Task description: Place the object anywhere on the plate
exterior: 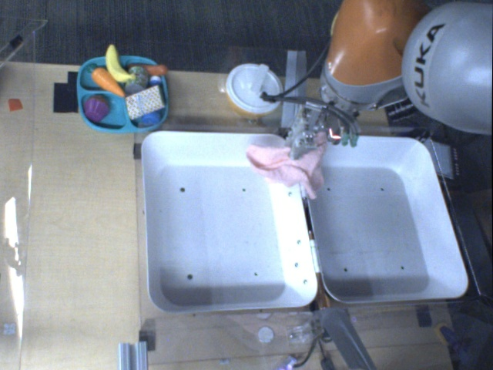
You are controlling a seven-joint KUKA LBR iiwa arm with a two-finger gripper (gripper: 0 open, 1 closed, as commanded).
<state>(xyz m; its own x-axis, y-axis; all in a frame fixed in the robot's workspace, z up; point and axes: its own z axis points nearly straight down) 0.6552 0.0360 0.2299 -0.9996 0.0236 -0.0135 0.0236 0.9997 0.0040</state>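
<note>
The gripper (pixel 308 139) pinches a pink cloth (pixel 286 168) hanging over the far end of the shared rim between both bins (pixel 231 222); the limp cloth may slip free or snag that rim.

Pink cloth (pixel 285 168) hanging from the pincer (pixel 308 141) over two white bins' (pixel 223 284) adjoining rims; blue tray (pixel 115 122) of toys beyond
</note>
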